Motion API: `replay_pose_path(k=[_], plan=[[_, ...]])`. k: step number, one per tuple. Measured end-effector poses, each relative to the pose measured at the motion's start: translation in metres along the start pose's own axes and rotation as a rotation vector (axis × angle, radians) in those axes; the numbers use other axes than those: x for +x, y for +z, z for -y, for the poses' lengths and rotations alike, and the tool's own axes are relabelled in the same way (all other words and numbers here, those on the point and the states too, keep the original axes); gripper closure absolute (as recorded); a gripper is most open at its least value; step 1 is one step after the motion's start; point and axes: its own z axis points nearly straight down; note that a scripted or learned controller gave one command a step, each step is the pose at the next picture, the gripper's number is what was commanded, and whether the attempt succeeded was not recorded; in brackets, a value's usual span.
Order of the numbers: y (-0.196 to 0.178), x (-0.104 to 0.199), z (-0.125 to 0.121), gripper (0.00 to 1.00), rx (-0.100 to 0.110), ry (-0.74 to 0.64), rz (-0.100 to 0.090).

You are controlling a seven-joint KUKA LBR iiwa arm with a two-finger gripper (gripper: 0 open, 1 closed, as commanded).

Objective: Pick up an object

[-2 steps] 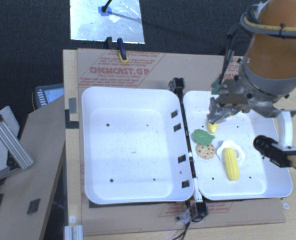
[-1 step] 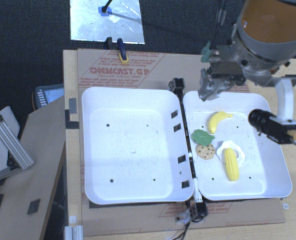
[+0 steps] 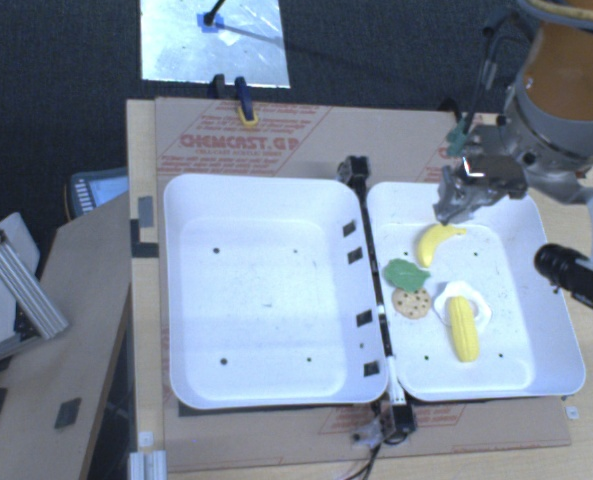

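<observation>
- Banana (image 3: 434, 243) is lying in the right bin (image 3: 536, 368), upper centre-right of the frame; looking like light, stiff, slick plastic, so pinching across its middle seems best.
- Hand (image 3: 460, 208) is hanging at the banana's upper end, apparently touching; can't tell how far it's opening or whether it's grasping.

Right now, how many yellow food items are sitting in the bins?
2, both in the right bin. The banana lies near its back, just under the gripper. The corn cob lies nearer the front, on a white piece. The arm may hide more.
</observation>
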Motion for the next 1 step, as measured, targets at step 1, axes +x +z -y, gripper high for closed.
replay_pose_path(k=[1], plan=[[-0.0558,0.0588,0.0003,1.0,-0.008,-0.014,-0.004]])
